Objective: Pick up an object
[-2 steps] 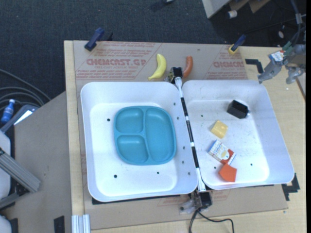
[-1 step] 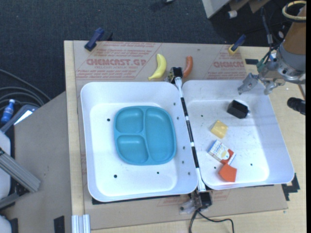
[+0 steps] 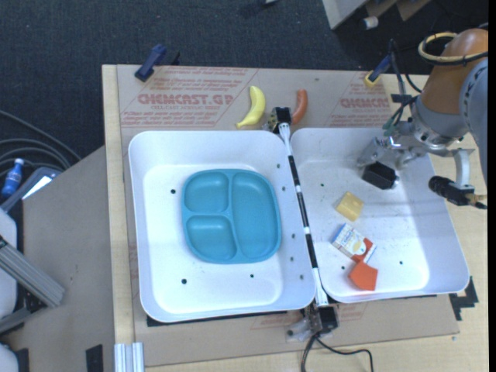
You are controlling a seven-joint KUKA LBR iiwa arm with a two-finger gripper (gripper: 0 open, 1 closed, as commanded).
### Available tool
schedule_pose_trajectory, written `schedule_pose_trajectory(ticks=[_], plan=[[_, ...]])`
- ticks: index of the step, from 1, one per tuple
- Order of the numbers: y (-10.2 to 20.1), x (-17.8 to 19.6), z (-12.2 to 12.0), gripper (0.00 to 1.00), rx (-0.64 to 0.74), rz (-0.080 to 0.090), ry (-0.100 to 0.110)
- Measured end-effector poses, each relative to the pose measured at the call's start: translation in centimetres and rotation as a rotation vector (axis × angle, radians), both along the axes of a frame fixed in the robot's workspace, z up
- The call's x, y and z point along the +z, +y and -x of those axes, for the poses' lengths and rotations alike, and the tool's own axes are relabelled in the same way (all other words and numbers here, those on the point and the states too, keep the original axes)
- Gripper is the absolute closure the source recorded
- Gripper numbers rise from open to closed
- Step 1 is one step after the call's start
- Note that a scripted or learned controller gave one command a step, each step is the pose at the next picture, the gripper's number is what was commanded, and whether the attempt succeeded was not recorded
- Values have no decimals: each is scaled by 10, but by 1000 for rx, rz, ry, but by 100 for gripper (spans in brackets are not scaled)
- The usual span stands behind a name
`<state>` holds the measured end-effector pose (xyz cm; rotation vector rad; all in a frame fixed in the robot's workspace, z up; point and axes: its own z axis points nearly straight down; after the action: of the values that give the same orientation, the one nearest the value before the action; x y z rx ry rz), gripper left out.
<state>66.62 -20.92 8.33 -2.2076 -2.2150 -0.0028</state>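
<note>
You saw the hand (image 3: 380, 170) low in the right bin (image 3: 434, 273), upper right of the frame; its opening could not be determined. The yellow block (image 3: 349, 206) lay just below it.

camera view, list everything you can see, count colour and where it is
left bin: 1, white, left half of the bench
right bin: 1, white, right half of the bench
divided plate: 1, teal blue, three compartments, middle of the left bin
yellow block: 1, pale yellow, centre of the right bin
small carton: 1, white with blue and orange print, right bin, below the yellow block
orange piece: 1, orange-red, near front of the right bin
banana: 1, yellow, on the board behind the bins
orange sausage shape: 1, orange, on the board right of the banana
blue clamp: 1, blue, board's back left corner
arm: 1, grey with orange band, over the right bin's back right
gripper: 1, dark, low over the right bin's back
</note>
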Motion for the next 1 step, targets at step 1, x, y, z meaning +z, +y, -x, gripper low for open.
schedule_pose_trajectory(ticks=[1], plan=[[-2,12,-1,100,1,8,-7]])
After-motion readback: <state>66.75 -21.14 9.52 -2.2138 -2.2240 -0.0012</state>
